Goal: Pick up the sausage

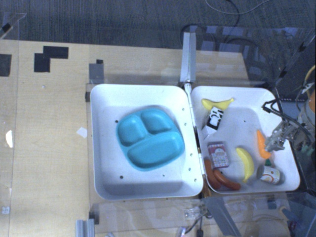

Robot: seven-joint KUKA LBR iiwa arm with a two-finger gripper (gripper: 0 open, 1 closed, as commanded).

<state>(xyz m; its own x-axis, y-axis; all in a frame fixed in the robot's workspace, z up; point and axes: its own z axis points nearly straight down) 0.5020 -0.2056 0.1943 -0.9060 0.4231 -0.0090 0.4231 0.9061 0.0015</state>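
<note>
Table (49,132): a pale wooden top carrying two shallow white bins side by side, with a metal post rising between their far corners.

Left bin (101,147): the larger item here is a blue divided plate (149,138) with three compartments, lying near the bin's middle. Nothing sits in the plate.

Right bin (247,95): this one holds the clutter. A yellow banana (217,103) lies near its far left corner, with a black-and-white packet (214,118) just beside it toward the near edge. A small reddish box (218,155) sits along the left wall. A second yellow banana (246,163) lies near the middle of the near half. An orange carrot (261,143) lies toward the right wall, and a small pale cup-like item (269,174) rests at the near right corner.

Sausage (220,177): my target, reddish-brown, lying in the near left corner of the right bin, against the left wall and just beside the reddish box.

My tool (274,142): it hangs over the right side of the right bin, near the carrot and well apart from the sausage. I cannot tell whether it is apart or together; it is too small and blurred.

Progress: as I judge it, the pick is not yet done. The sausage lies untouched in its corner. Left to do: cross to the near left corner, come down, grasp, lift.
</note>
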